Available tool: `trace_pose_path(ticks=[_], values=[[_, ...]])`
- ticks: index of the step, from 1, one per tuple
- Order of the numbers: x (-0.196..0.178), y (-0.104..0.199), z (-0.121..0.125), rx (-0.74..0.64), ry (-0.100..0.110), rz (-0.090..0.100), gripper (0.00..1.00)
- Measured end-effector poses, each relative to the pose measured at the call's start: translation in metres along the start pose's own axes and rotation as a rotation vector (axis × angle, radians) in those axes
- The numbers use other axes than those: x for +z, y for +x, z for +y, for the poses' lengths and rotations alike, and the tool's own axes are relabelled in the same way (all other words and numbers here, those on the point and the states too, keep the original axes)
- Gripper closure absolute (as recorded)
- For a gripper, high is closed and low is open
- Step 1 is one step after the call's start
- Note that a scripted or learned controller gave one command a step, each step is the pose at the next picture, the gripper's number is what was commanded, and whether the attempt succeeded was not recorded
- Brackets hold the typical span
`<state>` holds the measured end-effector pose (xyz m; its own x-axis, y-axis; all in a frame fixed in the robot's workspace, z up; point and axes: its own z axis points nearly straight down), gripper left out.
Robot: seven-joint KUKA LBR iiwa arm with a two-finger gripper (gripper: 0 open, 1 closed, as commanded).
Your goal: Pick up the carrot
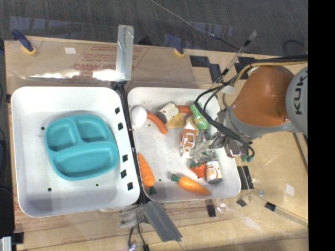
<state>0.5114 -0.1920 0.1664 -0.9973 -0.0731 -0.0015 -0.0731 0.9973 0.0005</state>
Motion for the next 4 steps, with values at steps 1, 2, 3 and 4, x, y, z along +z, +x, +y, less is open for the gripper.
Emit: trace_pose_path(ticks=[1,2,3,4], values=[[0.0,0.001,-0.002,0.198,0.001,0.001,1.0],[0.009,0.02,0.018,0.213,0.0,0.003,1.0],[-0.046,0.029,0.061,0.339,0.001,-0.002,1.0],[0.016,0.031,0.054,0.4,0.0,0.006,1.0]])
